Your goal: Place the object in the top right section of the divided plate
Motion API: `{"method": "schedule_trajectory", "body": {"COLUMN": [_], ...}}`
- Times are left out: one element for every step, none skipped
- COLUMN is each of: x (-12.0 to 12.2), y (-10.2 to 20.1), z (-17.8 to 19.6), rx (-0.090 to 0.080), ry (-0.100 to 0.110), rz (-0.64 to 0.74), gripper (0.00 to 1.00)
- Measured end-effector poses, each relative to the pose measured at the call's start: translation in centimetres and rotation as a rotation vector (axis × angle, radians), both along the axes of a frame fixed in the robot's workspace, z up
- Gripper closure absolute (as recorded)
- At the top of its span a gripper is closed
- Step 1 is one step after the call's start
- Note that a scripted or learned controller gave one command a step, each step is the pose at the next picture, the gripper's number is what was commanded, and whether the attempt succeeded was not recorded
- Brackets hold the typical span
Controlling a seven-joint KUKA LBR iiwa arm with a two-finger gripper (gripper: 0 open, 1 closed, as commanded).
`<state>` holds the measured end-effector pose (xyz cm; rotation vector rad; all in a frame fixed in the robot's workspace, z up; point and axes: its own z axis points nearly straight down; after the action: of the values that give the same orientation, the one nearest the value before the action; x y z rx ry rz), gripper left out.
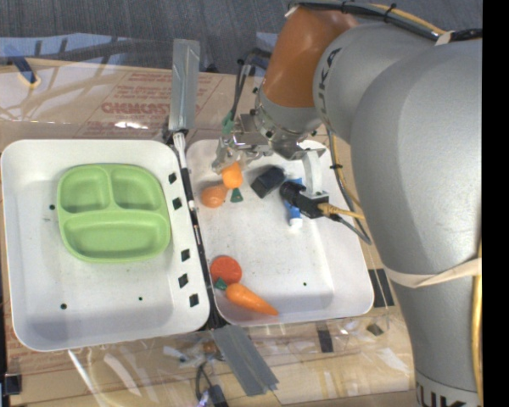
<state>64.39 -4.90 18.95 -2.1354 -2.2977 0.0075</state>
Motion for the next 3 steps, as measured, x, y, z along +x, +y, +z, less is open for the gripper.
{"method": "schedule_trajectory", "body": {"x": [1.3, 1.3, 1.3], "y": [6.5, 6.6, 6.6], "z": [0.1, 0.8, 1.5], "rx": [0.000, 0.000, -0.001], "ry": [-0.005, -0.001, 0.002], "rz": [0.118, 0.123, 0.127], "gripper": [1.00, 1.00, 1.00]}}
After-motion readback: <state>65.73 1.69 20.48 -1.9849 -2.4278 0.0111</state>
